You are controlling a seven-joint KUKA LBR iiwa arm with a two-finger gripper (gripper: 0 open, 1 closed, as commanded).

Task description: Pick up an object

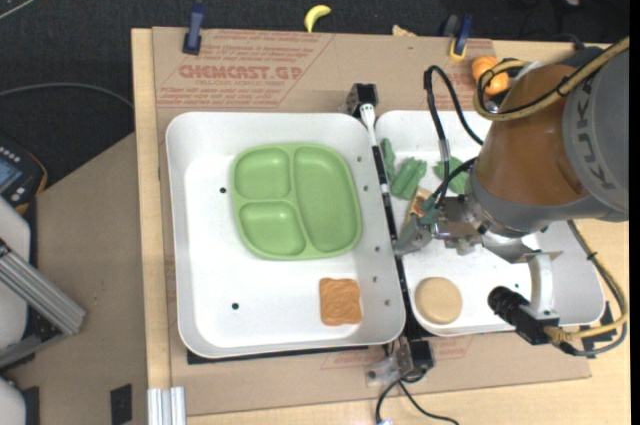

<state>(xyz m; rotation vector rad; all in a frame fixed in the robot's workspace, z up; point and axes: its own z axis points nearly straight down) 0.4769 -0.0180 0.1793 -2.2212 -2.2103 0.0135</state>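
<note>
In the left bin lie a green divided plate and, near the front, an orange waffle-like square. The right bin holds a tan round bun at its front left and green pieces at its back left. My gripper hangs low over the left part of the right bin, between the green pieces and the bun. The arm's orange band and wrist cover most of that bin. I see nothing clearly held.
A black divider strip runs between the bins. Black cables loop off the arm over the right bin. On the cardboard behind the bins are two blue clamps and a small yellow banana.
</note>
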